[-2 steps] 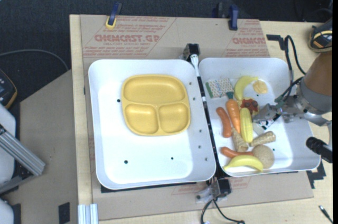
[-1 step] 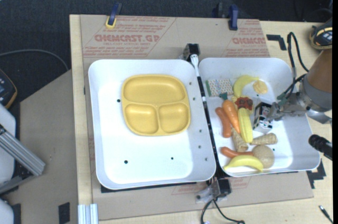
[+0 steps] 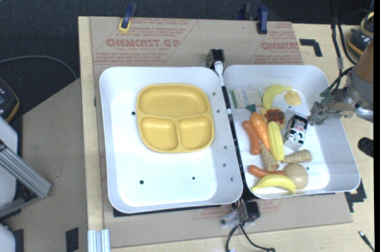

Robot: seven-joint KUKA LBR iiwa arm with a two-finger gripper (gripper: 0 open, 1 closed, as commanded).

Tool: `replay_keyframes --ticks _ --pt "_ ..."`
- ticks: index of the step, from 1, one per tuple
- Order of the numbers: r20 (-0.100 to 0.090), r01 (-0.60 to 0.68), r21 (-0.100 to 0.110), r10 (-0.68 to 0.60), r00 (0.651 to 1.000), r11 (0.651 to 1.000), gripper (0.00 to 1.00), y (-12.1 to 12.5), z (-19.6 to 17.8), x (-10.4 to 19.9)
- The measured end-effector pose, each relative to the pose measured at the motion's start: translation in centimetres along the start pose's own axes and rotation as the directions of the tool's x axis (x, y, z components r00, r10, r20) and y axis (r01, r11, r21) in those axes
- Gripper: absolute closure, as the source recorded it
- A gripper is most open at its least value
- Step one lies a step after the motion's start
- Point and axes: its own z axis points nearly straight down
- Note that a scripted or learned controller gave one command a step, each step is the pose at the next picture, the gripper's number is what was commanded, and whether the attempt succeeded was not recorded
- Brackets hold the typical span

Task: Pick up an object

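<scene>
Hovering over the right-hand bin (image 3: 341,144) now, the gripper (image 3: 316,113) reaches in from the right side of the camera view, with the grey wrist behind it, and whether its jaws stand wide or narrow I simply cannot tell at this size. Nothing sits between them that I can make out. Just to its left lies a small black and white packet (image 3: 296,131), tilted, the nearest candidate by my reckoning. Beyond that the pile gets crowded: two orange carrots (image 3: 256,131) side by side, a yellow corn cob (image 3: 275,140) touching them, a pale lemon-like fruit (image 3: 278,94) up top, a banana (image 3: 274,184) along the bottom edge with a beige potato-shaped piece (image 3: 297,175) against it. Over in the left bin (image 3: 119,144), a yellow divided tray (image 3: 176,117) rests alone, well apart from the action. So how to play this well? I'd say go for something with free space on both flanks, and the packet has bare white floor to its right. Line the jaws across its narrow side, come straight down rather than at a slant, and close only once the tips are below its top face. The risk is nudging it into the corn cob, or clipping the bin wall nearby
</scene>
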Motion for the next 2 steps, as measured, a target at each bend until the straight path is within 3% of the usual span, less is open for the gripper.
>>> replay_keyframes --ticks 1,2 --pt "0.0 -0.001 -0.001 0.001 1.0 1.0 1.0 0.2 -5.4 -0.1" --pt "-0.007 0.003 0.01 -0.003 1.0 1.0 1.0 0.0 -4.4 5.0"
